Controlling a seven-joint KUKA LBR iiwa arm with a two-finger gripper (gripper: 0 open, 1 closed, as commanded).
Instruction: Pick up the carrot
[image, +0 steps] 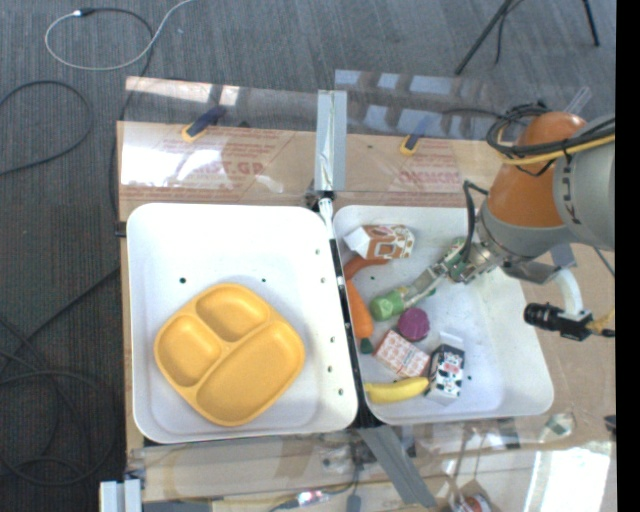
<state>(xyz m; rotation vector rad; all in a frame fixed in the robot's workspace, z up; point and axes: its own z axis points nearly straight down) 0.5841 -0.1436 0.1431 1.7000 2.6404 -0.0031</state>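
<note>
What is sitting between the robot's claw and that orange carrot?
In the camera view, a green toy vegetable lies between the gripper and the carrot, close beside the carrot, in the right bin.

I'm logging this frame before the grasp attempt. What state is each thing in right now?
carrot: lying along the right bin's left wall, not held.
gripper: low in the right bin, by the green item.
green item: lying next to the carrot.
banana: lying flat near the front wall.
purple ball: resting in the bin.
yellow divided plate: right way up in the left bin.
</note>
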